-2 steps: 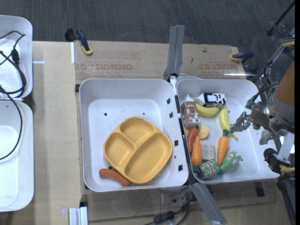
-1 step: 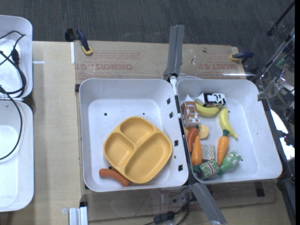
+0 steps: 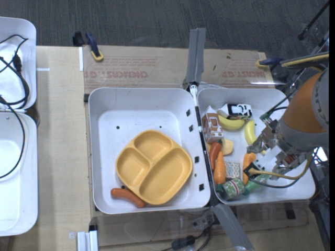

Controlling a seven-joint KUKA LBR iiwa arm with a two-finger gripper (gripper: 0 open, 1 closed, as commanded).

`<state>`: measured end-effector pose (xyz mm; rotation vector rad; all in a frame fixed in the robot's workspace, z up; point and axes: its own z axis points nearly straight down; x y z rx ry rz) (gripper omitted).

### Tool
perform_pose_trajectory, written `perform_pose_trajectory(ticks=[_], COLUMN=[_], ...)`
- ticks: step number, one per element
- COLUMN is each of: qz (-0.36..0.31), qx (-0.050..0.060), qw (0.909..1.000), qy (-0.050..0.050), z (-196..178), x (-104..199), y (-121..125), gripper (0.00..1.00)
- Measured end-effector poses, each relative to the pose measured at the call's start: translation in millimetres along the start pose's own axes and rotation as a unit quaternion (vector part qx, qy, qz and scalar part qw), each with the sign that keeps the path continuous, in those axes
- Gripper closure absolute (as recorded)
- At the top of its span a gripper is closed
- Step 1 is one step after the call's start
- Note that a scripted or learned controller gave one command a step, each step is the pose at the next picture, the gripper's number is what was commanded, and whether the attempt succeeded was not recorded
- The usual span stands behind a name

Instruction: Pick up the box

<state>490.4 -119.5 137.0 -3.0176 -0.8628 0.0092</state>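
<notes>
We see the hand (image 3: 261,149) low over the middle part of the right bin (image 3: 269,102). We cannot tell if it is spread or pressed together, because the grey wrist covers it from above. The box (image 3: 212,127), brown with a printed top, lies to the view's left of the hand and a little higher in the picture. It is apart from the hand and just beside the wall that meets the left bin (image 3: 136,114).

Between the box and the hand lie two bananas: one banana (image 3: 232,122) beside the box and a second banana (image 3: 250,132) nearer to the hand. Above them, farther from the hand, is a black and white toy car (image 3: 238,110). Below the box and to the left of the hand lie orange carrots (image 3: 219,163). A green bottle (image 3: 233,190) lies below the hand, near the bin's lower wall.

Well apart from the hand, in the left bin, a yellow divided plate (image 3: 153,166) rests flat, and a sausage (image 3: 127,196) touches its lower edge. Both bins stand on the pale wooden surface (image 3: 57,140)
</notes>
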Motion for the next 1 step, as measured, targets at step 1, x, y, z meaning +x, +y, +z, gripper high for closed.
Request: perform_pose_trajectory(ticks=[1], qz=[0.002], qx=[-0.001], qw=[1.0], qy=[0.001], z=[45.7], x=[-33.3], y=[27.6], gripper=[0.0])
